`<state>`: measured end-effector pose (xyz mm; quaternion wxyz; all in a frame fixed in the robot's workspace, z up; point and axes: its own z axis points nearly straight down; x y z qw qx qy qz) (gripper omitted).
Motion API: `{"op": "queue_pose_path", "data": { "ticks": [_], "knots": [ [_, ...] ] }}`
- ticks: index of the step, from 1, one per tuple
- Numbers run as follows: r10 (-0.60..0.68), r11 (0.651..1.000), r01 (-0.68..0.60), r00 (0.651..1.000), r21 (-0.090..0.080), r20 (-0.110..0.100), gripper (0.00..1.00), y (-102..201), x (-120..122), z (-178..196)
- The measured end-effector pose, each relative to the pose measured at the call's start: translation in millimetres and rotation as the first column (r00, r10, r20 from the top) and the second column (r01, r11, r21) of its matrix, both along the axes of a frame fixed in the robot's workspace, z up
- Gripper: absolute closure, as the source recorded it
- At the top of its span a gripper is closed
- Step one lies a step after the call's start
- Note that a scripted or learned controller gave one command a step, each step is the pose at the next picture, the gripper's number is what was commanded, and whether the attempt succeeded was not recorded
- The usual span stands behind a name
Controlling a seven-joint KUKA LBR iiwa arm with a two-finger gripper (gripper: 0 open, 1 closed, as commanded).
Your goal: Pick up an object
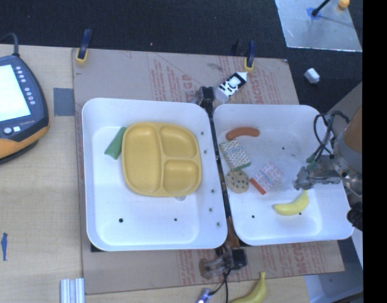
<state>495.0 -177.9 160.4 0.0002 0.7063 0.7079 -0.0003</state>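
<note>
Gripper (309,179) sits low over the right bin (278,232), near its right wall, just above the banana (291,205). Can't tell how the end effector is set from this angle, and nothing shows in its grasp. Closest pick candidate is that banana, lying flat on the bin floor just below and left of the tool, apart from the rest. Next out: a clear packet with red bits (266,177), a round speckled cookie (237,182), a patterned square packet (235,154), and a sausage (243,132) near the top edge. My read: still on approach, nothing lifted. To do it well I'd go for the banana, come straight down, line the grasp across its short width at mid-body, and stay off the right wall so the tool doesn't clip it. The packet looks thin and slippery, a worse bet. Left bin (98,219) has a yellow divided tray (161,158) with a green piece (115,142) at its left edge. A second banana (255,290) lies on the bench below the bins. Cardboard under the bins has red print, too faint to read. Pendant (13,109) at far left, screen text not legible.
</note>
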Motion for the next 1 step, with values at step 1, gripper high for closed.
{"op": "queue_pose_path", "data": {
  "ticks": [1],
  "knots": [
    [0.001, 1.0, -0.001, 1.0, 0.0, 0.0, 0.0, 0.4, 0.0, -0.2]
  ]
}}
